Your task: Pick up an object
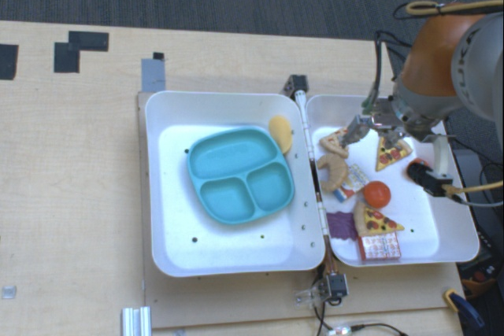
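Observation:
The right bin (457, 244) holds several toy foods. A tan piece (332, 143) lies at its back left, with a tan figure (335, 168) just in front of it. A pizza slice (391, 154) lies at the back, a red tomato (376, 193) in the middle, and a second pizza slice (377, 223) nearer the front. My gripper (353, 133) reaches in from the right, low over the back left of this bin, its tip just beside the tan piece. Nothing shows as held.
A purple piece (341, 225) and a red-and-white box (380, 249) lie at the right bin's front. The left bin (169, 248) holds a blue divided plate (240, 174) and a yellow lump (280, 132) at its back right. The grey and orange arm (453, 63) hangs over the right bin's back right.

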Available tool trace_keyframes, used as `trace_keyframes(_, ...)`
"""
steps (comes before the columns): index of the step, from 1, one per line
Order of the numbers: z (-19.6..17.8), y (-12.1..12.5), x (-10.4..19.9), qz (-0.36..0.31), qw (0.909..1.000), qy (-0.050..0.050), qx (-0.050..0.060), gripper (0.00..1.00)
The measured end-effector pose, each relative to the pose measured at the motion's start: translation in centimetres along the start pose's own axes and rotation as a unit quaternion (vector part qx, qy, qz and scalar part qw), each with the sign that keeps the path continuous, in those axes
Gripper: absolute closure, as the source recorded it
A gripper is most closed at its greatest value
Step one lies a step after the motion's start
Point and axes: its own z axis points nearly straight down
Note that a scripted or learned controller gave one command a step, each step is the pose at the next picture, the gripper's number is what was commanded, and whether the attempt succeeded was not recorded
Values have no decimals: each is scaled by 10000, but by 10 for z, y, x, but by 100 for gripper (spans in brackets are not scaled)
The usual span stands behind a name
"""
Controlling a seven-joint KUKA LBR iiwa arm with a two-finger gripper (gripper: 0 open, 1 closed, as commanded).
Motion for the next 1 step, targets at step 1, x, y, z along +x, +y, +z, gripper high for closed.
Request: trace_keyframes(1, 65, -45, -2, -6, 10000, -1, -32, 0)
